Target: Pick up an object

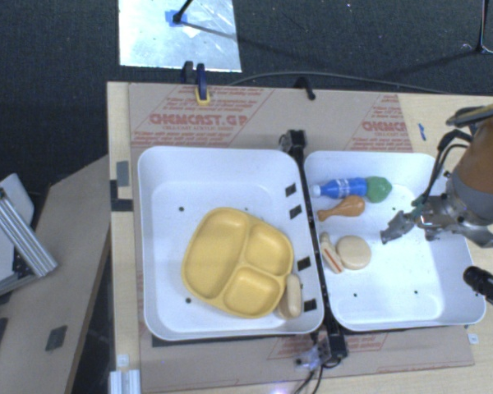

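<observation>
Gripper (392, 230) hovers over the right bin (411, 306); its grip cannot be made out. At its nine o'clock lies a bun (354, 252), a bottle (345, 188) at eleven.

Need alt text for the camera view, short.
The gripper hangs over the right bin near a blue bottle, a toy drumstick and a bun. The left bin holds a yellow tray.

Robot lab, bench (230, 109), 2 bins (160, 220)
</observation>
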Robot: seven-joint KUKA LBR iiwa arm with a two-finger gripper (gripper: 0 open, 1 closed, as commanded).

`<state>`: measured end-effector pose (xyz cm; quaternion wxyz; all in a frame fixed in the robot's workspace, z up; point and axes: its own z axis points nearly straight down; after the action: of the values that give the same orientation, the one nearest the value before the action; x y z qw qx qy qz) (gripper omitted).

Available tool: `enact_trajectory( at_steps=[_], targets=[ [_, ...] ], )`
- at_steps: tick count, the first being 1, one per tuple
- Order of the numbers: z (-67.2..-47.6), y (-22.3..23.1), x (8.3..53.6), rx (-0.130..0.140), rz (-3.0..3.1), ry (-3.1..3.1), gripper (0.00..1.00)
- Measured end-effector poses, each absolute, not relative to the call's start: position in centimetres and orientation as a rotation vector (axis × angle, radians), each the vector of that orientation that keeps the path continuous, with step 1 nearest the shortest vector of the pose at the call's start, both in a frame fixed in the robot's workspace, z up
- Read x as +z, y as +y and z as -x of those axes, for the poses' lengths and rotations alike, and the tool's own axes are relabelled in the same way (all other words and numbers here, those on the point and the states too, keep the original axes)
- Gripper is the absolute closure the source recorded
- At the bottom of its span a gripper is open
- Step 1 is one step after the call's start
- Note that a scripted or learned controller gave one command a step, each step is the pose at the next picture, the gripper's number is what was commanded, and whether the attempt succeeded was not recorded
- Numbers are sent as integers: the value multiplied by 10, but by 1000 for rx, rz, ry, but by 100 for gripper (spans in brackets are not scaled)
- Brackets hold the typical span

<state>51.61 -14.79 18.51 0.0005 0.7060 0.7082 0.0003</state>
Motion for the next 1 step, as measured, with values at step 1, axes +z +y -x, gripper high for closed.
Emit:
enact_trajectory(
  at_steps=[1],
  targets=[
    [-511, -154, 139, -1, -2222, 2223, 0]
  ],
)
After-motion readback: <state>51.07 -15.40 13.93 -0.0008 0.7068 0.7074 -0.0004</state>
